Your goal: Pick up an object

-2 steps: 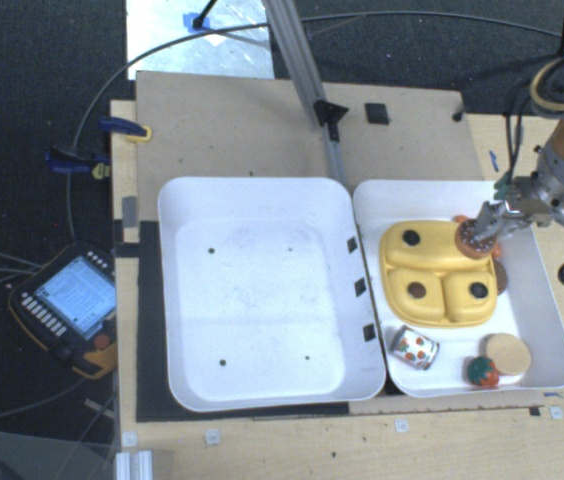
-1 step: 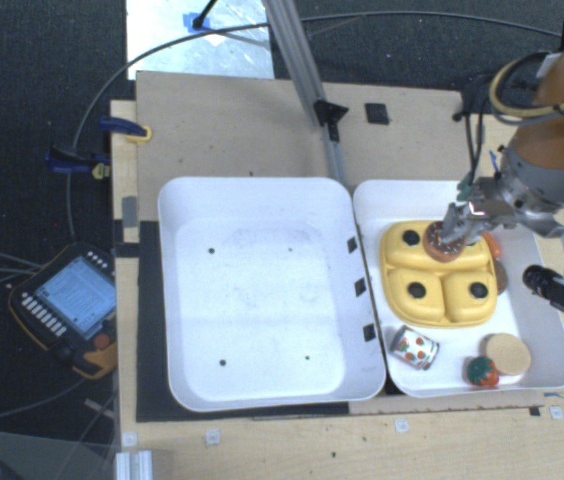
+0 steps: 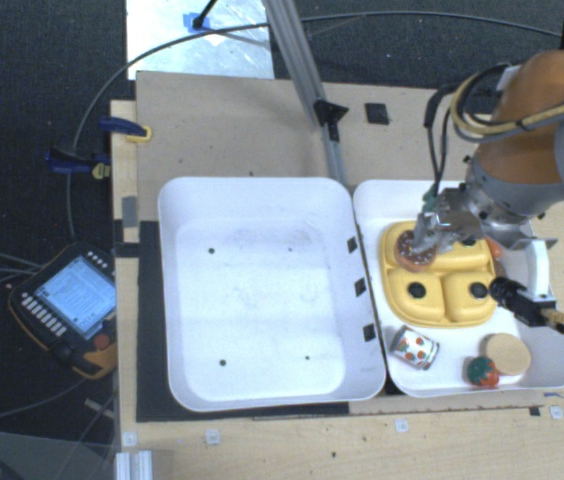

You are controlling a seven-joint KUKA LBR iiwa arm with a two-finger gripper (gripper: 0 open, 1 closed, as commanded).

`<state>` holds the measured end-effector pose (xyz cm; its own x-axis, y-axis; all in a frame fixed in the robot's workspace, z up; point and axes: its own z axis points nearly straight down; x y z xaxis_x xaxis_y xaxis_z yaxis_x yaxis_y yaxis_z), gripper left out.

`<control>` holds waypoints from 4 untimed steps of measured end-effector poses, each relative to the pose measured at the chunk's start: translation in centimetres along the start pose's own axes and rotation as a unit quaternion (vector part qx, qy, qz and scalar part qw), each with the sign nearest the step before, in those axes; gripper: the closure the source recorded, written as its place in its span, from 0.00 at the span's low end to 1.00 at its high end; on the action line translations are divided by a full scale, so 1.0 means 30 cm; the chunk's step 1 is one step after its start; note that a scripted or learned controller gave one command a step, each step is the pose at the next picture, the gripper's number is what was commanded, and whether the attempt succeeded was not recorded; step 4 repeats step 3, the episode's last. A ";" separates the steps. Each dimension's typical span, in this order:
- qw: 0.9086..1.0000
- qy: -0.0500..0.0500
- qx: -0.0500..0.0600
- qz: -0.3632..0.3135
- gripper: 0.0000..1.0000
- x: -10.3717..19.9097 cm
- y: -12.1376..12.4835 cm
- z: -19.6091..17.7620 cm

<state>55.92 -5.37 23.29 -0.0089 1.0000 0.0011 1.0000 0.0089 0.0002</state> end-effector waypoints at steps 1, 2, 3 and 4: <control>1.000 0.001 0.000 -0.001 1.00 0.163 -0.007 -0.014; 1.000 0.001 0.000 -0.001 1.00 0.335 -0.071 -0.026; 1.000 0.001 0.000 -0.001 1.00 0.519 -0.076 -0.018; 1.000 0.001 0.000 -0.001 1.00 0.519 -0.076 -0.018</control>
